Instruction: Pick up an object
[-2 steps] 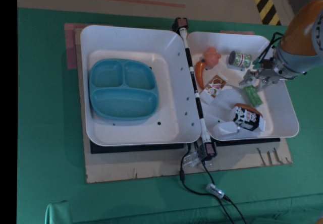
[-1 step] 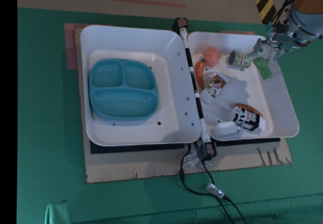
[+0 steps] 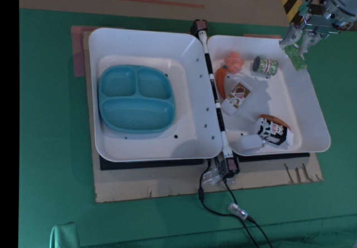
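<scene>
**A:** Status on the gripper (image 3: 303,47)?

**B:** Raised over the far right rim of the right bin (image 3: 318,124), near its top corner. The fingers (image 3: 291,39) point down with a green object (image 3: 296,58) between them. Looks clamped on it, and the object hangs over the bin's edge.

**A:** What is the green thing?

**B:** Can't tell. It is small, flat-ish and light green (too blurry for more).

**A:** What else is in the right bin?

**B:** A small can (image 3: 265,66) with a green and white label lies on its side near the top. An orange-pink toy (image 3: 235,61) sits to the left of it. A curved orange piece (image 3: 221,81) runs along the divider just below that toy. A white carton (image 3: 236,97) with a brown print is mid-bin, touching the orange piece or just beside it. A black-and-white patterned item (image 3: 273,130) with an orange edge sits at lower right, and a pale grey lump (image 3: 249,143) is just to its left.

**A:** Left bin?

**B:** The left bin (image 3: 111,37) has one blue divided plate (image 3: 135,99) with three compartments, sitting left of centre.

**A:** And the bench?

**B:** Both bins sit on cardboard (image 3: 167,185) over a green mat (image 3: 50,129). Cables (image 3: 223,202) trail off the front.
</scene>
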